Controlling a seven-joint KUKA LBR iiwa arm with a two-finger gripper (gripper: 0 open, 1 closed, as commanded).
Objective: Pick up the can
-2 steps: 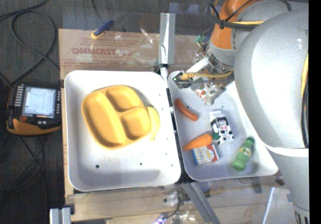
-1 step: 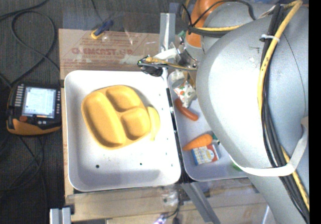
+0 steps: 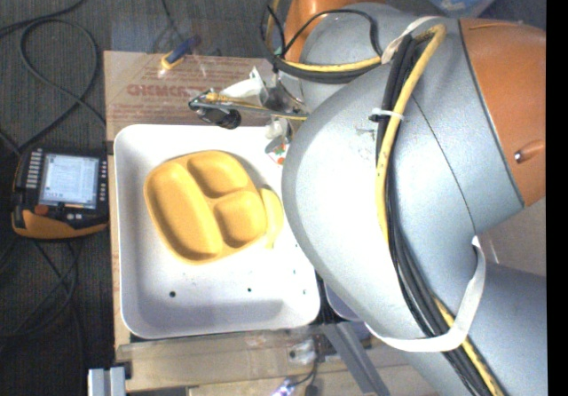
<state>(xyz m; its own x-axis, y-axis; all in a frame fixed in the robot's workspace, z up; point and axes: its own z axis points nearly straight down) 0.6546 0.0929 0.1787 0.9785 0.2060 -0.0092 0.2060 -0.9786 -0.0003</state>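
Looming across the right side of the camera view, the grey arm (image 3: 399, 208) with its orange band hides most of the right bin. The left white bin (image 3: 133, 314) holds a yellow three-compartment tray (image 3: 209, 205), lying flat near its middle. The can cannot be made out anywhere, and the claw's state cannot be told. A handheld control pendant (image 3: 60, 192) lies on the floor left of the table.

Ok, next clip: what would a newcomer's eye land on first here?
The grey arm with its orange sections looms over the right half, covering most of the bench on that side. Next comes the yellow divided tray, lying in the white bin at left. On the floor further left sits a handheld control pendant with a lit screen.
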